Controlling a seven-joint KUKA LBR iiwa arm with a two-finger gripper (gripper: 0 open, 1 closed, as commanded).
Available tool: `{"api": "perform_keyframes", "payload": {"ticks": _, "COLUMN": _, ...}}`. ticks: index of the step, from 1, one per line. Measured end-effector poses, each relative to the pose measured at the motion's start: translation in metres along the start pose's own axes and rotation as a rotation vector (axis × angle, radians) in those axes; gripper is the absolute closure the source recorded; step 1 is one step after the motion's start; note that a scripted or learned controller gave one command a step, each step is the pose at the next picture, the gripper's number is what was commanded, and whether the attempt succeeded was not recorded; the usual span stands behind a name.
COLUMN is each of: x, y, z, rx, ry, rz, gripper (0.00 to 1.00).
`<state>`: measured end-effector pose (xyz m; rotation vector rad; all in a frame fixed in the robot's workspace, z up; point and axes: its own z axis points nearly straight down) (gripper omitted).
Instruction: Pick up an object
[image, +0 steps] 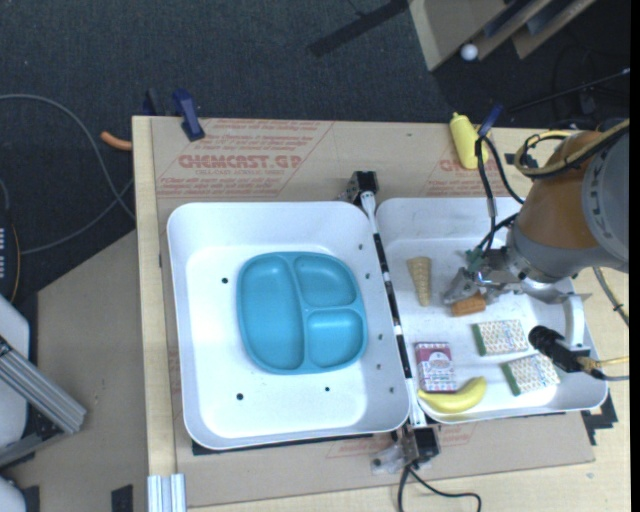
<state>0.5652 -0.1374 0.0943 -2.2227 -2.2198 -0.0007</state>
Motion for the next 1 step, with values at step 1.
{"api": "perform_keyframes", "payload": {"ticks": 1, "x": 0.0861, "y": 0.0398, "z": -0.1186, "rx": -0.004, "ry": 0.001, "rz": -0.004, "gripper": 1.00}}
